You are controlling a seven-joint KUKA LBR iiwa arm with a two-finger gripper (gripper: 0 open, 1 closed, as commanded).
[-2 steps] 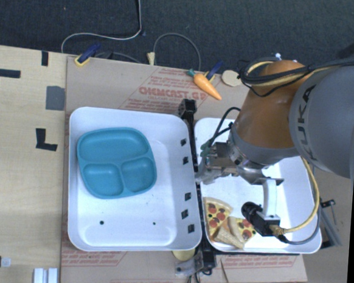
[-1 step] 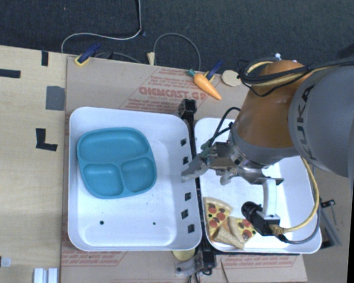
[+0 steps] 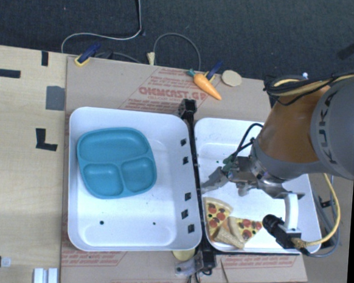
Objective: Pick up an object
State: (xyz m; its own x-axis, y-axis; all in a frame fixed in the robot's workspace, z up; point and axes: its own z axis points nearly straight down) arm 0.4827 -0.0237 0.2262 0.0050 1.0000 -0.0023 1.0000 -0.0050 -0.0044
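The left bin [image 3: 76, 221] holds a blue divided plate [image 3: 115, 162], lying flat toward its upper left. In the right bin [image 3: 217, 132], two toy pizza slices [image 3: 230, 221] lie side by side against the lower wall, near the black divider [image 3: 192, 176] between the bins. The gripper [image 3: 218, 179] hangs just above and left of the slices, with nothing visible between its fingers; whether they are spread or closed cannot be told. The grey and orange arm [image 3: 300, 132] covers much of the right bin. A toy carrot [image 3: 206, 85] and a pale round piece [image 3: 232, 79] rest on the cardboard behind the bins
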